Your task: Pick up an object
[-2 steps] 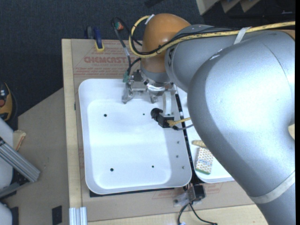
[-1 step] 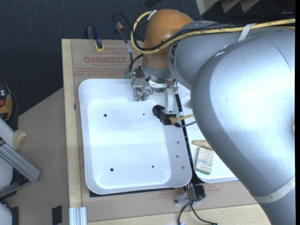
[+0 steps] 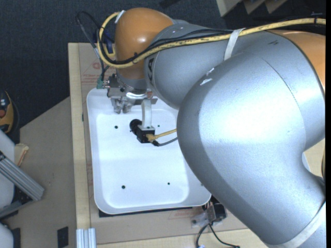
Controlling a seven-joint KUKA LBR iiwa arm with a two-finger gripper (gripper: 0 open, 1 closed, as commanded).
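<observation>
gripper (image 3: 121, 106) over white bin (image 3: 139, 180) near its 11 o'clock corner. orange band (image 3: 139, 35) above it at 12 o'clock. grey arm (image 3: 248, 112) enters from 3 o'clock. opening: cannot tell.

Gripper (image 3: 122, 106) downward (arm (image 3: 248, 112) from right)

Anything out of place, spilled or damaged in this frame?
Nothing stands out. The shallow white plastic bin sits flat and square on the pale wooden bench, with no spill or crack showing; the pincer hangs low over its far end.
</observation>
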